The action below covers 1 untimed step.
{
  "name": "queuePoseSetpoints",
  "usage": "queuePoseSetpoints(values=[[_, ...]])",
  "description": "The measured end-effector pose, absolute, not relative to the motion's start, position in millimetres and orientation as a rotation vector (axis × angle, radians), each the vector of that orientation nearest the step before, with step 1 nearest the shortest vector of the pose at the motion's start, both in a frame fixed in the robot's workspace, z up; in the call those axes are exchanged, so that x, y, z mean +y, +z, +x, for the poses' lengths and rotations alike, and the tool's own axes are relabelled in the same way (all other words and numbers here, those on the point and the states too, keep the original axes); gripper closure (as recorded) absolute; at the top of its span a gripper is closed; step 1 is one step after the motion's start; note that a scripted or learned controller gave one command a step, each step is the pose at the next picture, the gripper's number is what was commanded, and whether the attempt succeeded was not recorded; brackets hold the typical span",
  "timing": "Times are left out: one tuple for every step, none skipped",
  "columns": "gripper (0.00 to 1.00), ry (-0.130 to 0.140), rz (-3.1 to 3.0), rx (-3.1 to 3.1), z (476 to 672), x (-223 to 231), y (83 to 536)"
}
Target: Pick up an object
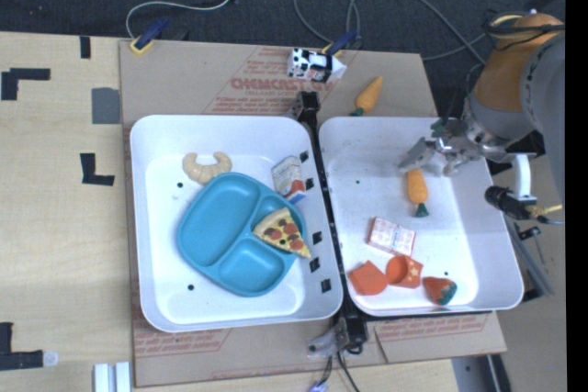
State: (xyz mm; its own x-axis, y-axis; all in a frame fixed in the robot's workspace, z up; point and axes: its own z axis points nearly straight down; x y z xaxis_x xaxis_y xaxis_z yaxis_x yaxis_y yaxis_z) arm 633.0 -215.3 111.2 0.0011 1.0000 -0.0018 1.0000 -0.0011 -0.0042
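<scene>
We see two shallow white bins side by side on a cardboard-covered bench. The left bin [147, 151] holds a blue divided plate [225, 239] with a toy pizza slice [282, 232] resting on its right edge, a toy croissant [206, 165] just above the plate, and a small carton [289, 175] near the bin's right wall. The right bin [487, 234] holds a toy carrot [418, 189] near its centre, a pink-and-white packet [391, 237] below it, and, along the lower edge, a red-orange wedge [368, 279], a red piece with a star [403, 271] touching it, and a toy strawberry [440, 289]. A second carrot [367, 95] lies on the cardboard above the right bin. The arm enters from the right, and its gripper [432, 156] sits low over the upper part of the right bin, just above the carrot in it. We cannot tell from this angle how the claw stands; nothing appears within it.
</scene>
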Motion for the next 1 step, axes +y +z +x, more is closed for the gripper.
queuePoseSetpoints(values=[[0.0,0.002,-2.223,-2.225,637.1,-179.7,86.7]])
